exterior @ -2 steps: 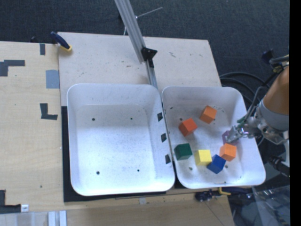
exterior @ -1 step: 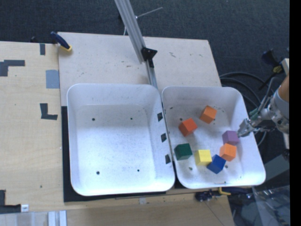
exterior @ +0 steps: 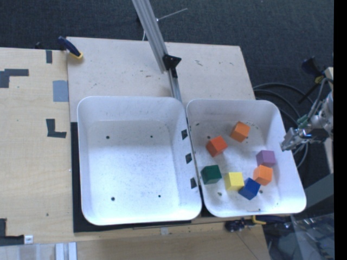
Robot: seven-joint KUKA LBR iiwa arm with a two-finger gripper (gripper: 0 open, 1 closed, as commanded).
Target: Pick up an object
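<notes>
Several small blocks lie in the right bin point(exterior: 274, 112): an orange block point(exterior: 240, 130) and a red block point(exterior: 216, 144) toward the back, a purple block point(exterior: 265, 157) and a second orange block point(exterior: 263, 174) near the right wall, and a green block point(exterior: 211, 173), a yellow block point(exterior: 235, 180) and a blue block point(exterior: 250, 188) at the front. My gripper point(exterior: 294, 138) hangs just outside the right bin's right rim, level with the purple block. Nothing shows in its grasp.
The left bin point(exterior: 87, 118) stands beside the right one, sharing a middle rim. A slanted metal rail point(exterior: 152, 26) runs from the top down to the bins' junction. Cables point(exterior: 282, 91) lie on the dark floor right of the bench.
</notes>
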